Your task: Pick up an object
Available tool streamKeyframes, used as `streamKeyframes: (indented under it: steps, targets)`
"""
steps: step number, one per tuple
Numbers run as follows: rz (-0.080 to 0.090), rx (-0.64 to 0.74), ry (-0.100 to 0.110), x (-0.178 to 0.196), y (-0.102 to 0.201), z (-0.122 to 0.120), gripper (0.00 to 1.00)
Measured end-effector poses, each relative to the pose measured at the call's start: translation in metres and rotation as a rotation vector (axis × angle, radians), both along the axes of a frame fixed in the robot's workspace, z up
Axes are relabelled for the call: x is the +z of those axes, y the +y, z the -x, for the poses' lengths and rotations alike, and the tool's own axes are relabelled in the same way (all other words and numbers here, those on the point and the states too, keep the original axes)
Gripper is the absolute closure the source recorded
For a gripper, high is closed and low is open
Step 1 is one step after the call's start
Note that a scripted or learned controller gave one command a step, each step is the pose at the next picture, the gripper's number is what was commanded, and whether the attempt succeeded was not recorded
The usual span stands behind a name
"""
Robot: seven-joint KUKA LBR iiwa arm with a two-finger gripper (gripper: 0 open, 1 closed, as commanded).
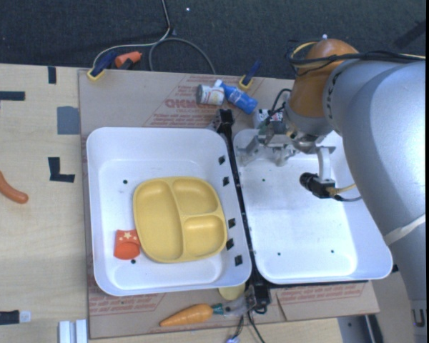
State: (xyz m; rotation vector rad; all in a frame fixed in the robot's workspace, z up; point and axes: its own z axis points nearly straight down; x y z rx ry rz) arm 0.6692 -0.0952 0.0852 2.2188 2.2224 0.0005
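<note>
A yellow divided plate (179, 217) lies in the left bin (100, 156). A small red-orange block with a star (126, 244) rests beside the plate's lower left corner. My gripper (266, 146) hangs low over the far left corner of the right bin (307, 263), close to the wall between the two bins. The grey arm with its orange band (322, 73) covers the right bin's far right side. Nothing shows in the gripper.
An orange sausage (9, 186) lies on the bench far left. A toy carrot (189, 314) sits in front of the bins. A blue and white bottle (227, 95) lies behind them, and a clamp (114, 61) grips the board's far edge.
</note>
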Motion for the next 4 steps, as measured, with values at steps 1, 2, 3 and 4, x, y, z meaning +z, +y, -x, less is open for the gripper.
streamKeyframes:
  steps: [1, 2, 3, 4]
  targets:
    - [-0.001, -0.009, 0.002, 0.001, -0.127, 0.002, 0.00]
    - [0.003, 0.000, -0.005, 0.003, -0.072, 0.077, 0.00]
    - [-0.001, 0.006, -0.005, 0.000, -0.011, 0.007, 0.00]
    - [0.002, 0.000, -0.002, 0.001, -0.001, 0.020, 0.00]
